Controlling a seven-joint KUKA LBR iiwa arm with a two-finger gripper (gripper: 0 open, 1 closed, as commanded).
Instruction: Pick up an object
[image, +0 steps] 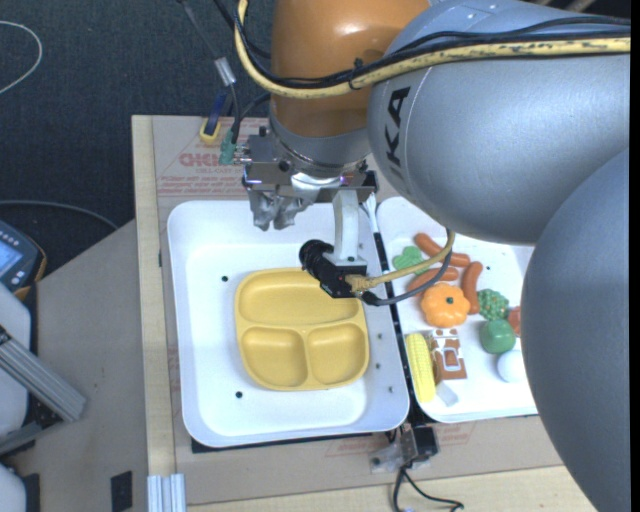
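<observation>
Arm (480, 130) fills the upper right of the frame and covers the far and right parts of the right bin (470, 405); only that bin's near-left portion shows. Pincer (275, 215) hangs over the far edge of the left bin (200, 330), its short metal fingers (265, 213) pointing down, a narrow gap between them, nothing held between them. Beside it a pale vertical bar and a black fitting (325, 268) drop to the far right corner of the yellow tray (300, 330); whether the fitting touches the tray rim I cannot tell. Yellow tray, three compartments, lies flat in the middle of the left bin, white floor free on its left, near and far-left sides. Right bin is crowded: orange pumpkin (445, 305), corn cob (420, 362) along the bin's left wall, a brown-and-white block (450, 358) just beside it, sausages (450, 258) partly under a cable, green broccoli (492, 303), a green round piece (497, 337) near it, a white item (510, 368) cut by the arm. Pieces near the arm's edge hard to make out. Desk (160, 200) shows as a tan border left and front of the bins; cables trail over the far side.
</observation>
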